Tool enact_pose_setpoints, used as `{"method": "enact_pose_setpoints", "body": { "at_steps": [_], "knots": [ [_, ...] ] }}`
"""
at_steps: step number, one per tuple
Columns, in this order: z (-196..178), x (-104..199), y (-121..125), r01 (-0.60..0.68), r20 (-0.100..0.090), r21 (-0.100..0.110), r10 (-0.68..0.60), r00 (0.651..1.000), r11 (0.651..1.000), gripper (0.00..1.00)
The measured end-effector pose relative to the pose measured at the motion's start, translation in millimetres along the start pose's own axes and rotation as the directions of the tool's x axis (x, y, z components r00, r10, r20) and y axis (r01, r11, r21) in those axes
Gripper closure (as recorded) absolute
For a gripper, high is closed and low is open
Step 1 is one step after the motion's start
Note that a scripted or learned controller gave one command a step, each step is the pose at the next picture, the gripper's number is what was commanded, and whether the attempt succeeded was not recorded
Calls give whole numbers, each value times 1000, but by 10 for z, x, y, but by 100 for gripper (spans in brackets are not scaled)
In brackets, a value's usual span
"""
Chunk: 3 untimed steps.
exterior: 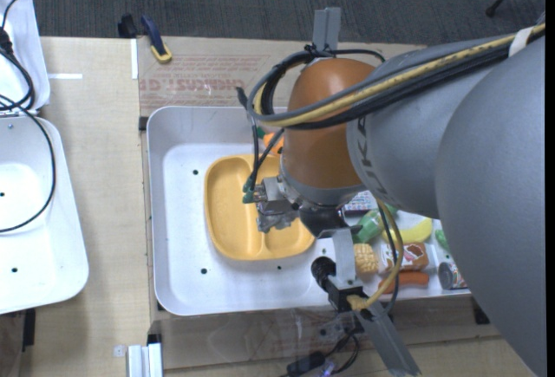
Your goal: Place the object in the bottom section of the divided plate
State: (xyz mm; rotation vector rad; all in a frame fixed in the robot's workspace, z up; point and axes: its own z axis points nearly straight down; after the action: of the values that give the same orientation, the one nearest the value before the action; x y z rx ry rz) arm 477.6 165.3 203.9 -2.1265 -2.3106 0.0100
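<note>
- The divided plate (232, 212), yellow, lies flat in the right-hand white bin (173, 219); its ridges part it into sections, and its right side runs under the tool.
- The tool (276, 212) hangs low over the plate's right part, below the orange band (325, 128); whether it is open, closed or gripping anything cannot be told.
- Just right of the tool and partly hidden by the arm lies a heap of toy foods: a corn cob (365, 259), something green (371, 228), a yellow piece (414, 231), an orange carrot-like piece (414, 278).
- Well left of the tool, the second white bin (35, 219) rests on the desk (108, 193), crossed by a black cable (35, 120).
</note>
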Motion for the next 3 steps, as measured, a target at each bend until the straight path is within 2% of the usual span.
{"method": "enact_pose_setpoints", "body": {
  "at_steps": [1, 2, 3],
  "knots": [
    [72, 478, 685, -52, 0, -2, 52, 999, 999, 100],
    [-68, -126, 68, -192, 0, 1, 192, 981, 981, 100],
    [-105, 288, 292, -329, 0, -1, 329, 944, 944, 100]
  ]
}}
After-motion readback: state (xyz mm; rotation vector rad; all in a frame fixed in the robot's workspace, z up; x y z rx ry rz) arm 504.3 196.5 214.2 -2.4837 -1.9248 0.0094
